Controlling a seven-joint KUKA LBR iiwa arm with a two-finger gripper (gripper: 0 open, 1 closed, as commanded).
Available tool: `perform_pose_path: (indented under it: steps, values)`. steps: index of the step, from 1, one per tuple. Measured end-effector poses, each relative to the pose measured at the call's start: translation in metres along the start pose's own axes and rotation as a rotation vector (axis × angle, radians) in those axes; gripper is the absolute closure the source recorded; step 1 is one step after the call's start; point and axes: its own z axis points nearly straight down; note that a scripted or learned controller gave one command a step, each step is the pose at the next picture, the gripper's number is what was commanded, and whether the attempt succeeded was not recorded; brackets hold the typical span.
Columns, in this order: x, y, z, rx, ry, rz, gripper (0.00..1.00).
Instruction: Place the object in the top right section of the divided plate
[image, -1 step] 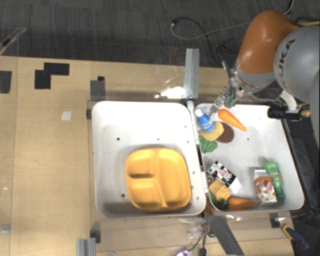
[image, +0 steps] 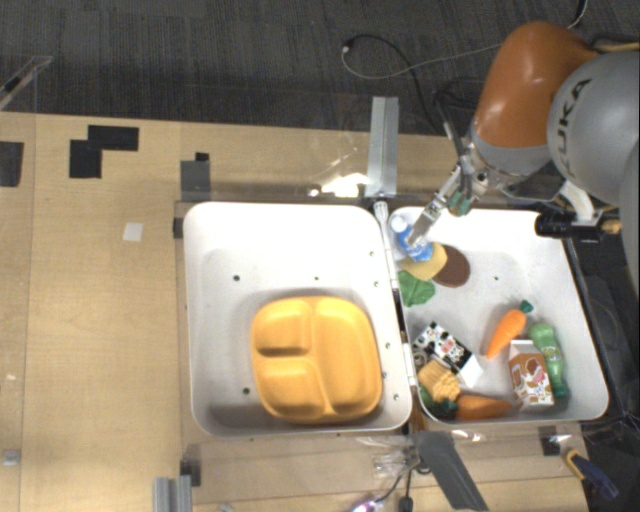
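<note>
A yellow divided plate lies in the left bin, toward its front, with nothing in its sections. My gripper hangs low over the back left corner of the right bin, slanting down from the wrist at the upper right. Its tip is right at a small blue and white object beside the wall between the bins. Whether that object is gripped or merely touched cannot be made out.
The right bin holds several toys: a yellow and brown piece, a green leaf, a carrot, a green bottle, a milk carton, a black and white piece, a bread piece.
</note>
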Motion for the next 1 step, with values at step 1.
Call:
perform_pose_path:
  steps: [1]
  values:
    - [0.0155,-0.0098,0.0075,0.001,0.001,0.013,0.0]
